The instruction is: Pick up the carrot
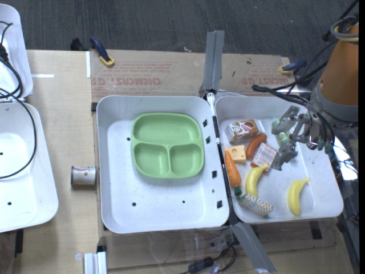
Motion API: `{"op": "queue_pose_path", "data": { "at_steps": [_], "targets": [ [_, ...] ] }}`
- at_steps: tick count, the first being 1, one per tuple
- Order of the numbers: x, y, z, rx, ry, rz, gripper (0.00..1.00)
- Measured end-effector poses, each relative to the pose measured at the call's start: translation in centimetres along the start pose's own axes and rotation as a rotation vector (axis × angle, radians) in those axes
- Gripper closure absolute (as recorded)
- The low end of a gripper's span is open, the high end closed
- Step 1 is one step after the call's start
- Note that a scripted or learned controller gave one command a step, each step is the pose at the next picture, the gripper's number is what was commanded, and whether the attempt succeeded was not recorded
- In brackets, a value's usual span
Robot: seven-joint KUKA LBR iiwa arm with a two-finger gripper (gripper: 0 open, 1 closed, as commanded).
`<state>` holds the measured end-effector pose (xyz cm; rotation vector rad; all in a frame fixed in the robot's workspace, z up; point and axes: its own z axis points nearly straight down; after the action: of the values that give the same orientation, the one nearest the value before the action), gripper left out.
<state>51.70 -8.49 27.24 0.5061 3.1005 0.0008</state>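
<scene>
1. The bench (57, 67) is pale wood; dark carpet fills the top of the frame.
2. A brown cardboard sheet (148, 73) lies under the bins; its red printing is upside down and not clearly readable.
3. The carrot (232, 170) lies along the left edge of the right bin (325, 210), centre-right of frame.
4. The end effector (288, 147) hovers right of it; whether it is spread, I cannot tell.
5. The left bin (114, 198) holds a green tray (168, 145).

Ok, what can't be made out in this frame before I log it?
- Hand, camera view: too blurred and tangled with cables to tell its finger state.
- Carrot: its lower tip blends into a small green item.
- Packets near the sausage: labels too small to read.
- Arm: cut off by the right edge.
</scene>
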Motion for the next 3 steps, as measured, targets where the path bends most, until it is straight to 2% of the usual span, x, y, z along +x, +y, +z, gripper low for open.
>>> {"op": "queue_pose_path", "data": {
  "at_steps": [1,2,3],
  "targets": [
    [3.1,5.4,8.1,-0.001,0.000,-0.515,0.00],
    [-4.3,-0.3,13.8,0.000,-0.003,-0.500,0.00],
    [-1.4,-0.1,18.0,-0.001,-0.003,-0.493,0.00]
  ]
}}
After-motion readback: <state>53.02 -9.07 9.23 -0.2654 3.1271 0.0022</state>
